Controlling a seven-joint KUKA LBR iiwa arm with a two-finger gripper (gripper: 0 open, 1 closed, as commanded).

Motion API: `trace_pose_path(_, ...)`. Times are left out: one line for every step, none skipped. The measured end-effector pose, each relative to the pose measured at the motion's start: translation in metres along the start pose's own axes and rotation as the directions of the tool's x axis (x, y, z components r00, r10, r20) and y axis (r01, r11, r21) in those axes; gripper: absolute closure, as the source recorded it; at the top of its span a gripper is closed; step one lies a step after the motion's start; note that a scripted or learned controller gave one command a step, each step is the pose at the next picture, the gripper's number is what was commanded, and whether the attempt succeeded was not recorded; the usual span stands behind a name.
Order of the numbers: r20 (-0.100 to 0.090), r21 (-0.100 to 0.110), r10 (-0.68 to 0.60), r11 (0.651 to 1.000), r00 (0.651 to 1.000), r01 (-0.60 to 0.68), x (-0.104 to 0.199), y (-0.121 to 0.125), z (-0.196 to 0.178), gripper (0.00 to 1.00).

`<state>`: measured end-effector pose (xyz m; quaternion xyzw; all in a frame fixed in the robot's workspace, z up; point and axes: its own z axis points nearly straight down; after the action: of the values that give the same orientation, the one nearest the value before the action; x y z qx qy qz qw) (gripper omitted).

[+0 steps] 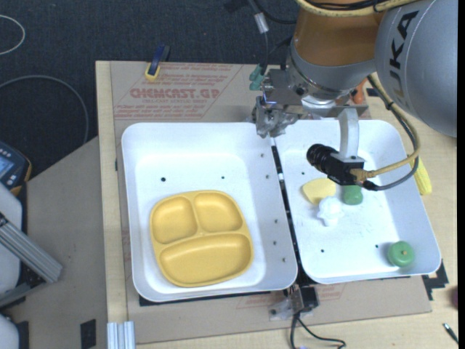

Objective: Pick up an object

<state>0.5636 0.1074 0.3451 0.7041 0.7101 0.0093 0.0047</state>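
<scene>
1. Starting nearest, we judge the green round piece (400,253) in the right bin's (356,246) near corner light and stiff; pinch across its sides.
2. We judge the yellow plate (201,236) in the left bin (189,158) rigid and slick; take its rim.
3. Farther back, a white lump (330,209) touches a yellow wedge (318,190).
4. Farthest, the gripper (270,121) hangs over the bins' shared wall; we cannot tell whether the claw is apart or together.

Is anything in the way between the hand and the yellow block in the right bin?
Nothing visible does. The hand sits above the wall between the bins, with bare floor toward the yellow block. The white lump and small green piece lie beyond the block.
</scene>
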Motion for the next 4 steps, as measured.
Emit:
trace_pose_path(0.005,0.019,0.002,1.0,1.0,-0.002,0.069,0.022,0.049,1.0)
trace_pose_path(0.009,0.035,0.004,0.999,1.0,-0.005,0.117,0.032,0.222,1.0)
trace_pose_path(0.005,0.02,0.008,1.0,1.0,-0.009,0.116,0.036,0.2,1.0)
trace_pose_path(0.005,0.011,0.012,1.0,1.0,-0.012,0.079,0.032,0.099,1.0)
